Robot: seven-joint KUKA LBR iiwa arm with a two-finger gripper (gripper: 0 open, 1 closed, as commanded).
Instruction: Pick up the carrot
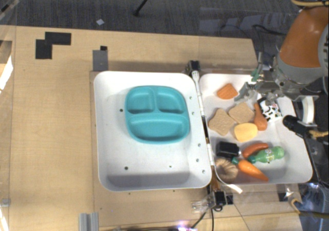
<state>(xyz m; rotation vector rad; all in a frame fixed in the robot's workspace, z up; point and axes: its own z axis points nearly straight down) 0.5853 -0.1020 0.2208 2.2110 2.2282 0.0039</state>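
The carrot (251, 169) lies at the lower edge of the right bin (303, 176), in the lower right of the frame, its orange body slanting down to the right with the green tip toward a black block (226, 148). It is crowded: a green bottle (269, 155) and a red-orange sausage-like piece (255, 149) sit just above it, and a brown roundish item (226, 169) is just beside its left end. The gripper (255, 87) hangs in the upper right of the frame, over the far part of that bin near an orange wedge (227, 91) and two toast slices (230, 117), well apart from the carrot; whether it is spread or closed cannot be told from here. To do this step well, the arm should probably travel down the frame to above the carrot's thick middle, turn so the closing line crosses the carrot's width, and descend between the bottle and the bin's lower wall without nudging the neighbours. The teal divided plate (156, 113) in the left bin (110, 137) plays no part.
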